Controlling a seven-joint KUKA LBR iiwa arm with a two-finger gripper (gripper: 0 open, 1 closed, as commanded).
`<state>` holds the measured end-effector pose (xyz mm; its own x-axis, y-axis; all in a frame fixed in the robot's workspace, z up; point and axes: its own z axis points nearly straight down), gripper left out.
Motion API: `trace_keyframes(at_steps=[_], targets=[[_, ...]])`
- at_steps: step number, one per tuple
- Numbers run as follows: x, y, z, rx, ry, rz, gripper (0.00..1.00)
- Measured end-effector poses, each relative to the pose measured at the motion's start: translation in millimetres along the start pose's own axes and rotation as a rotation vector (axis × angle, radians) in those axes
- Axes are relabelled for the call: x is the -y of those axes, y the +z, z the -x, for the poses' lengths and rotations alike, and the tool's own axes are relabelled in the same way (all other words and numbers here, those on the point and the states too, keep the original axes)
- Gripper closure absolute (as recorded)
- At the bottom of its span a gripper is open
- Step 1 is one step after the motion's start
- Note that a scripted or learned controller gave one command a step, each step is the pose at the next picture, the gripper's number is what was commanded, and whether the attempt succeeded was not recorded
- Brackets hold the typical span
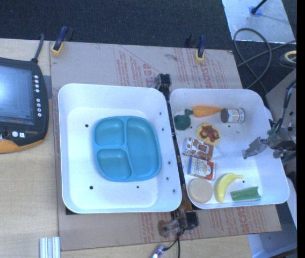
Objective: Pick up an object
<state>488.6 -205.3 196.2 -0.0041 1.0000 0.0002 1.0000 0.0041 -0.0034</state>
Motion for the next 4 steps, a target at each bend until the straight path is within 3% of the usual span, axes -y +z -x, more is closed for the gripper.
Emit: trace_keyframes(at_steps=[1,2,3,4], targets=[[-35.3,-18.9,-44.9,0.000,-0.001,0.000,0.00],[-92.0,16.6,-44.5,0.002,-0.002,-0.001,0.00],[-139.5,62.5,-92.0,0.001,-0.002,0.000,0.00],[-92.6,49.1,-94.4,0.002,-0.002,-0.001,0.00]])
